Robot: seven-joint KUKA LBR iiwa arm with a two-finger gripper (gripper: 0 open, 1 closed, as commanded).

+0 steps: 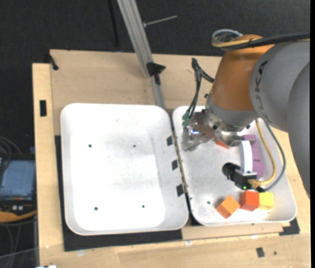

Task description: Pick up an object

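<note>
Dark floor is surrounding a light wooden counter [107,77], which is carrying two shallow white bins side by side. To the left of the counter, a handheld control unit [9,186] with a lit screen is lying on the floor among cables. A slanted metal pole [137,32] is rising from the counter's far edge. The left bin [118,166] is sitting beside the right bin [202,177], their rims touching. The arm [246,82] is reaching in from the right, its orange band above the wrist. The pincer [193,135] is hanging low over the right bin's far left corner; whether it is apart or together cannot be told. An orange block [228,206], a red block [250,200] and a yellow block [266,199] are lying in a row near the right bin's near edge. A purple object [255,158] is lying further back, partly hidden by the arm.
</note>
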